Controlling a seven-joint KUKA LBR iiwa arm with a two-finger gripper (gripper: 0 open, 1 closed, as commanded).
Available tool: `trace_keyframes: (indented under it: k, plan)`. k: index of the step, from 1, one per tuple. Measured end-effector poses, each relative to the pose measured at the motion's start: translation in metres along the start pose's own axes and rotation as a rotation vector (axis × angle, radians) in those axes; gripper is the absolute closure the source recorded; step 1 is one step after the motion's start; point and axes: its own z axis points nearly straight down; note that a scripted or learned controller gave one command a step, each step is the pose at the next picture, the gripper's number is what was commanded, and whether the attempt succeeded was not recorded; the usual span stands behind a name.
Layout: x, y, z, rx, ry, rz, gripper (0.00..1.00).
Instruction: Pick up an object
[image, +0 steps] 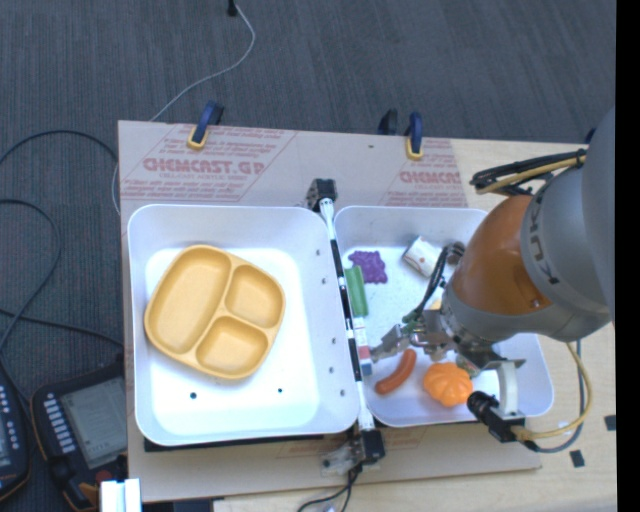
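Observation:
The right bin (530, 395) holds several small items. A purple bunch of grapes (369, 265) lies at the back left, with a green stick-like piece (356, 290) along the left wall. A white block (420, 254) sits at the back. At the front lie a red-orange sausage (396, 371) and an orange pumpkin-like piece (447, 384). My gripper (418, 336) hangs low over the bin's middle, just above and behind the sausage and the pumpkin. The wrist's orange band hides most of it.
The left bin (160, 410) holds a yellow three-compartment plate (215, 310). A metal divider with clips (340, 300) runs between the bins. The arm's grey body (570, 250) covers the right bin's right half. Cables lie on the floor at left.

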Motion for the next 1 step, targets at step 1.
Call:
trace_keyframes:
  k: [1]
  plan:
    - [0.0002, 0.0004, -0.0093, 0.001, 0.000, 0.000, 1.00]
